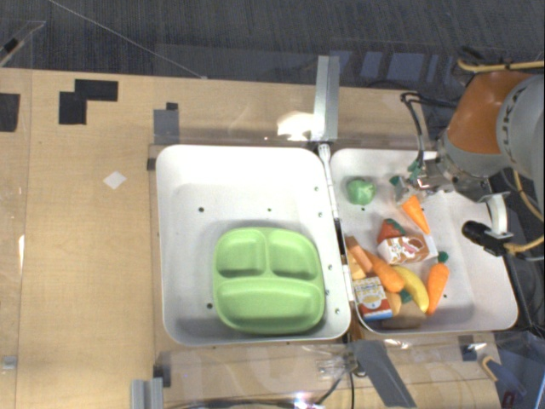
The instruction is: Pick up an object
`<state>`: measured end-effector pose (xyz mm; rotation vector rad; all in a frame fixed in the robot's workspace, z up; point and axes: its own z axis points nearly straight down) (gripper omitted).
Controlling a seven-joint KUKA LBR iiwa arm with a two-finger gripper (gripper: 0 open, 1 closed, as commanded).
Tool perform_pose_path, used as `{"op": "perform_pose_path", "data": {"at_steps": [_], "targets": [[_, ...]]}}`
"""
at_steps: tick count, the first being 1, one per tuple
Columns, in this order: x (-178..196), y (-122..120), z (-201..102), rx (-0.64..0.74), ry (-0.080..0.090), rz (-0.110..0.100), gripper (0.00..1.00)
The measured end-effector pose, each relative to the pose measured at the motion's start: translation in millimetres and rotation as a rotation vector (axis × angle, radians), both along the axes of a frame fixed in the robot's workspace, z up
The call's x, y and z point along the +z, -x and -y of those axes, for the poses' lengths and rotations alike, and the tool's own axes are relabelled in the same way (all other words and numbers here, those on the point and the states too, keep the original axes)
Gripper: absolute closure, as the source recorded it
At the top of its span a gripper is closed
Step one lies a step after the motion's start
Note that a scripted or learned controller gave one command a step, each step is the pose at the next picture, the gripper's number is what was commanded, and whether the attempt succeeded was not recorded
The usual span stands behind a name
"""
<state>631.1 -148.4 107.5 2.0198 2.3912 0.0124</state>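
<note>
1. Lying in the upper middle of the right bin (482, 307), a small carrot (415, 215): bright orange, short and tapered, set at a slant with its upper end toward the top of the bin and its point toward the pile below.
2. Hanging right over that upper end, the gripper (423, 177), a dark cluster with small green marks; so close to the carrot that touching or not cannot be told, and open or closed cannot be told either.
3. Rising to the right of the gripper, the grey arm (519, 135) with its orange band (477, 116), reaching in over the bin's upper right corner.
4. Resting apart to the left of the small carrot, a green lump (361, 191) near the bin's left wall.
5. Heaped below the small carrot, near but seemingly apart from it: a white and red packet (403, 249), a yellow banana (413, 286), a second carrot (385, 273) just left of the banana, a third carrot (437, 285) standing nearly upright at the right of the heap, and a small printed box (370, 295) against the lower left wall.
6. Sitting beside it all, the left bin (174, 228), holding a light green divided plate (268, 278) with three compartments, toward its lower half.
</note>
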Motion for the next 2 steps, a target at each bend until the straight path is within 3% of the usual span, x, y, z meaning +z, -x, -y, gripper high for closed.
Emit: {"op": "perform_pose_path", "data": {"at_steps": [1,2], "targets": [[123,-2,-56,0.015,-0.001,-0.006,1.0],[125,-13,-110,0.347,0.002,-0.007,1.0]]}}
